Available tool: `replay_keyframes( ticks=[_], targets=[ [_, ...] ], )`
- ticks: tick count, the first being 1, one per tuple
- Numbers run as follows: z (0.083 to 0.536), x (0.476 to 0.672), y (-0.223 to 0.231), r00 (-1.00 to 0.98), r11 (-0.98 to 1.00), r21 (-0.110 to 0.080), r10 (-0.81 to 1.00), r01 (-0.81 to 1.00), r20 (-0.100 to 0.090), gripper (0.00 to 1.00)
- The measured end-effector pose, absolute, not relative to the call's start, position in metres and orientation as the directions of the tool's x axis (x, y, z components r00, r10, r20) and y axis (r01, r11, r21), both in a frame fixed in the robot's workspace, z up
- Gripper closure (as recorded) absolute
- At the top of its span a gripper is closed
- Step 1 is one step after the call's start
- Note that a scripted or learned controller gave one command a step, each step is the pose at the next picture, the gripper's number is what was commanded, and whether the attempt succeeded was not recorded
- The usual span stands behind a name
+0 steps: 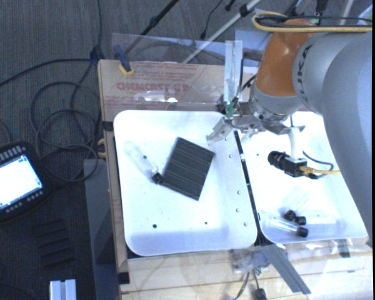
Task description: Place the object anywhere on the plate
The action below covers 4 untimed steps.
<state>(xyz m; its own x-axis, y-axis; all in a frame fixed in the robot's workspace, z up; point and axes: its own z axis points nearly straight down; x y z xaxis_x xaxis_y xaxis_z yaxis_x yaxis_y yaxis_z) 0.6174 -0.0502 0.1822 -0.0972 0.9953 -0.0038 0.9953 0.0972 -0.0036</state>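
In the camera view, you have the arm (325, 74) reaching in over the far part of the bins, and its jaws (236, 122) hang above the divide between the left bin (175, 239) and the right bin (340, 211), near the far rims. You cannot tell from here whether the jaws are released or clenched, and nothing can be made out between them. The dark ribbed plate (188, 167) lies flat in the left bin, below and to the left of the jaws, near but apart from them. Just beyond its left edge lies a clear tube with a dark cap (144, 161), the cap end touching or nearly touching the plate's lower left side. In the right bin, below and to the right of the jaws, lie two more capped tubes (294, 224) near the front rim, well apart from the jaws. Judged from this, no object rests on the plate yet, so you are at the picking step. The next move calls for settling on one tube, lowering the jaws squarely over it, and closing across its narrow body, which looks apt to roll.
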Motion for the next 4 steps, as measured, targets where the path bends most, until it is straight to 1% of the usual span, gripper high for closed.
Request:
replay_keyframes(
  ticks=[1, 2, 3, 4],
  targets=[
    [0.182, 0.667, -0.075, -0.109, 0.109, -0.003, 0.994, 0.994, -0.003, 0.00],
    [0.182, 0.668, -0.028, -0.064, 0.064, -0.003, 0.998, 0.998, -0.003, 0.00],
    [0.182, 0.622, -0.039, 0.188, -0.188, -0.004, 0.982, 0.982, -0.003, 0.00],
    [0.245, 0.579, -0.009, -0.098, 0.098, -0.003, 0.995, 0.995, -0.002, 0.00]
  ],
)
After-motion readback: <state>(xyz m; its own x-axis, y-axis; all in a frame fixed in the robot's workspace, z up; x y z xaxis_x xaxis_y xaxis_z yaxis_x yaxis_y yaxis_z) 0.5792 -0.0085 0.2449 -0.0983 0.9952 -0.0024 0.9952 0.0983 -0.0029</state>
